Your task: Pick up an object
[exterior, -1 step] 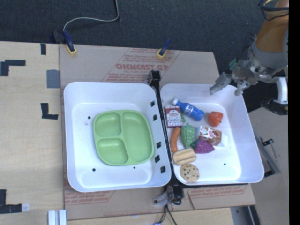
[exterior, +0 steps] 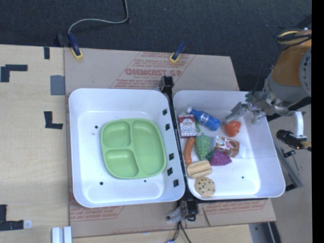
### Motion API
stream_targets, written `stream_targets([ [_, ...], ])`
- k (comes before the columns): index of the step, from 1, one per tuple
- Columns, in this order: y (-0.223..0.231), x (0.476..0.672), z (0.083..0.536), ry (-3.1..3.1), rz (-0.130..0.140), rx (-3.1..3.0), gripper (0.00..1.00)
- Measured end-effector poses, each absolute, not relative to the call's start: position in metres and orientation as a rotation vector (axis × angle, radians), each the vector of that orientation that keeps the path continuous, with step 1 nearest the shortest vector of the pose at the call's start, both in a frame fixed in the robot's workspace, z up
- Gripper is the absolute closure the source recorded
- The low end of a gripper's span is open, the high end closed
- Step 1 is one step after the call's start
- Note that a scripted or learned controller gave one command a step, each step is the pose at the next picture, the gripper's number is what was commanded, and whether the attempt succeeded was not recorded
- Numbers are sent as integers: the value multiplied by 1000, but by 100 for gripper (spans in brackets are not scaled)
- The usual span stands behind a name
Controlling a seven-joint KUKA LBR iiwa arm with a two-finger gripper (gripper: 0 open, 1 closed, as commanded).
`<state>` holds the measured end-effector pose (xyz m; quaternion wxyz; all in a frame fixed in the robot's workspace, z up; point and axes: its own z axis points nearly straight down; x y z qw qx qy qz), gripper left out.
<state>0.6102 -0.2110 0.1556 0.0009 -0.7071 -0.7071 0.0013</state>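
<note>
Gripper hangs at the upper right of the frame, over the upper right part of the right shallow white plastic bin. Its two fingers stand apart, spread moderately wide, with nothing between them. The arm's grey body with the orange band enters from the right edge.

Candidate objects lie clustered in the left half of the right bin. Nearest the fingers is a small round orange-red toy fruit, just below and left of them. Beside it lie a blue plastic bottle, a small red-and-white carton, an orange toy carrot, a green toy vegetable, a purple toy piece, a tan bread roll and a round brown cookie. The left white bin holds a green divided plate.

Risks, as judged: the round fruit may roll or squirt out of a closing grasp. The central pieces touch one another, so a descent there could strike a neighbour or clamp two at once.

Clearances: the fruit stands apart from the bin's upper wall, with open floor to its right. The lower right of the bin offers free room. The carton and carrot lie close against the dividing wall, leaving little space for a finger on that side.
</note>
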Motion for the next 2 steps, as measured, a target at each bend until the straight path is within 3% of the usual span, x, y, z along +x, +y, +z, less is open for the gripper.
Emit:
stream_targets([
  [1, -214, 627, 87, -2227, 0, -2222, 0],
  [2, -206, 612, 87, -2229, -1, -2226, 0],
])
